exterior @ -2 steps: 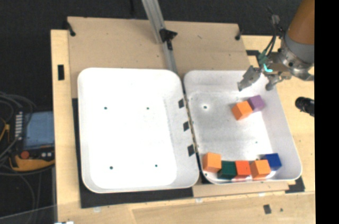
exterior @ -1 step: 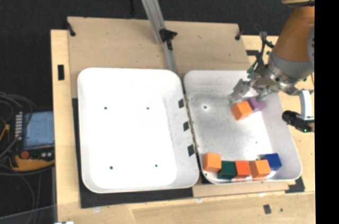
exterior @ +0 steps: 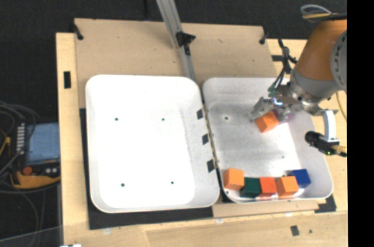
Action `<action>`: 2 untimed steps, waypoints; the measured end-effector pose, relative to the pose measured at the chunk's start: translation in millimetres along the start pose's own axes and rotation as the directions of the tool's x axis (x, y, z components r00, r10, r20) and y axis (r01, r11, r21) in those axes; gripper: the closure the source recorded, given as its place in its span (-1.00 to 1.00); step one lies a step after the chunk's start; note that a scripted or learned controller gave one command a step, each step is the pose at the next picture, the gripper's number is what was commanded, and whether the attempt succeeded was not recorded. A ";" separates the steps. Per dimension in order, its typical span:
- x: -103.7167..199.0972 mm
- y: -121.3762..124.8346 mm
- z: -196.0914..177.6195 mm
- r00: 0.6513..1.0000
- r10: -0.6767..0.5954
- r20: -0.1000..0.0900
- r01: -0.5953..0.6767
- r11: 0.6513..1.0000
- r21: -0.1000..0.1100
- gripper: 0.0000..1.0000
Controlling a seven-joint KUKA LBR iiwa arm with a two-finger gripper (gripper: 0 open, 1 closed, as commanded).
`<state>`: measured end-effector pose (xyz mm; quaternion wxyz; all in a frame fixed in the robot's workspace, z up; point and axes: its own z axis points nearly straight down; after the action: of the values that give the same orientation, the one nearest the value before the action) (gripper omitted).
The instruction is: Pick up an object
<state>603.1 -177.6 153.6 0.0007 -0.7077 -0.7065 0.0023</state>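
Orange plastic cube (exterior: 267, 122): you see it pinched in the two-finger gripper (exterior: 267, 114), apparently lifted above the right white bin (exterior: 245, 94); hold looks secure
Other blocks (exterior: 266, 184): rowed along near wall; untouched

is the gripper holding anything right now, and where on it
Yes: an orange block, tilted, sits between the fingers of the gripper over the right bin. The hold appears to be on its upper sides.

Robotics lab: plywood bench (exterior: 146, 47), white bins (exterior: 105, 94), cables (exterior: 17, 123).

No text or label seems readable anywhere here.
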 end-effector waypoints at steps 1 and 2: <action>-4.2 6.3 24.0 1.000 0.003 0.009 -0.003 1.000 -0.027 -1.00; -4.0 7.3 14.4 1.000 0.006 0.008 -0.006 1.000 -0.030 1.00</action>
<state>610.4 -181.6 139.2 -0.0127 -0.7096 -0.7045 -0.0057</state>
